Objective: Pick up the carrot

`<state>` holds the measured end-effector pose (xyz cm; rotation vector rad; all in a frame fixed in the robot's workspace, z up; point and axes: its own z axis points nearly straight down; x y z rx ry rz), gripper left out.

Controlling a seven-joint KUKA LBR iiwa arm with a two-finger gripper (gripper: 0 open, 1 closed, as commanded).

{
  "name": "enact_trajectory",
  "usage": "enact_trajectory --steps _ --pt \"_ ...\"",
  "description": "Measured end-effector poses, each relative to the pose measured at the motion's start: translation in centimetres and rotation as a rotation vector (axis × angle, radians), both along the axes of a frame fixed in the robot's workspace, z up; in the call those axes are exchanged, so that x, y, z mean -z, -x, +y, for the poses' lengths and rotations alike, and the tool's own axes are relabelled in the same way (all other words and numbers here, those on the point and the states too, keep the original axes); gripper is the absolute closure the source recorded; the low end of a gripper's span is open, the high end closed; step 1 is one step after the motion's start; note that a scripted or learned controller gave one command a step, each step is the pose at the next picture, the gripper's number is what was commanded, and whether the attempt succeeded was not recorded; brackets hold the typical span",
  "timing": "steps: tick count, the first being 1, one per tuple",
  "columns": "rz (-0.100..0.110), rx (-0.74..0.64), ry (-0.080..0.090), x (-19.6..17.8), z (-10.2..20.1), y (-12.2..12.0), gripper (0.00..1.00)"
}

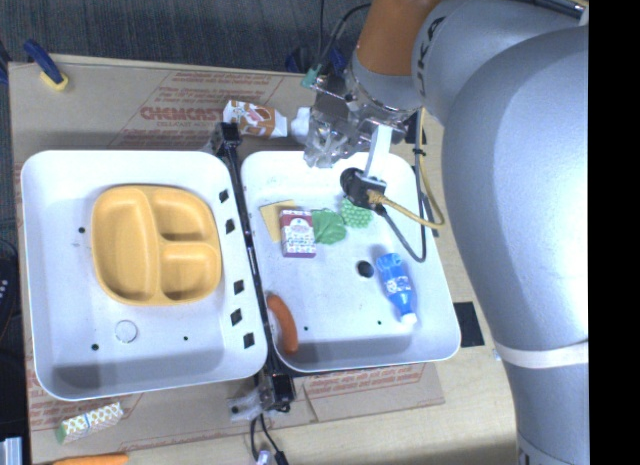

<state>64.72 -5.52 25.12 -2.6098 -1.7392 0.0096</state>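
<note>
The carrot (283, 321), short and orange, lies in the front left corner of the right bin (430, 338), against the divider wall. My gripper (322, 149) hangs over the back left part of that bin, far from the carrot and well above the floor. It is open, and nothing sits between its fingers. The grey arm with its orange band reaches in from the upper right.
In the right bin lie a red box (297, 232), a yellow wedge (273, 215), green leafy pieces (328, 225), a blue bottle (395, 284) and a small black disc (365, 270). A yellow divided plate (155, 243) rests in the left bin (40, 283). A snack packet (250, 118) lies behind the bins.
</note>
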Motion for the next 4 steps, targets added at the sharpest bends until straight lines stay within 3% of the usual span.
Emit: enact_trajectory --steps 1,2,3,4 --pt "-0.001 0.180 0.001 2.2 2.5 -0.9 1.00" --pt "-0.002 0.118 0.001 3.0 -4.0 0.8 1.00" --pt "-0.004 0.263 0.002 -2.8 -7.4 5.3 1.00" --pt "-0.002 0.192 0.001 -4.4 -14.7 10.1 1.00"
